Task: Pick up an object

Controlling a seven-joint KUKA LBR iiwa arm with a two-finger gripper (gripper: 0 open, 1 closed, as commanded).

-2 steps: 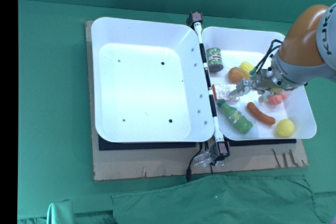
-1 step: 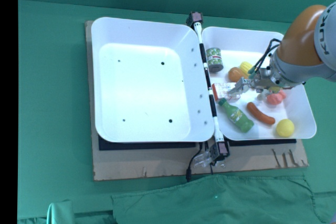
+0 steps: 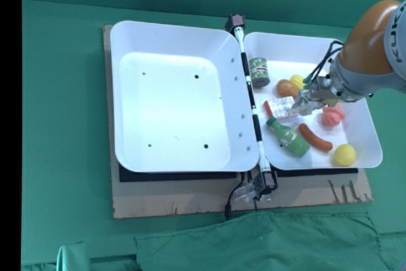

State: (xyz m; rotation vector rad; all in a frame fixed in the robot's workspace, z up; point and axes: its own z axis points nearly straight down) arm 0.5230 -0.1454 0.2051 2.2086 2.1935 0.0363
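In the right bin [image 3: 368, 136], my gripper [image 3: 306, 101] hangs low over the middle, right at the right end of a small clear bottle [image 3: 281, 107] that lies on its side. Around it lie an orange fruit [image 3: 285, 87], a yellow fruit [image 3: 297, 80] partly behind the gripper, a pink toy [image 3: 332, 115], a brown sausage [image 3: 315, 137], a green bottle [image 3: 288, 138], a yellow ball [image 3: 344, 154] and a green can [image 3: 258, 72]. Whether the gripper touches the clear bottle is hidden.
The left bin [image 3: 127, 47] is a bare white tray with a few dark specks. A black-and-white divider rail [image 3: 250, 105] runs between the two bins. Both bins rest on a cardboard sheet [image 3: 190, 203] over green cloth.
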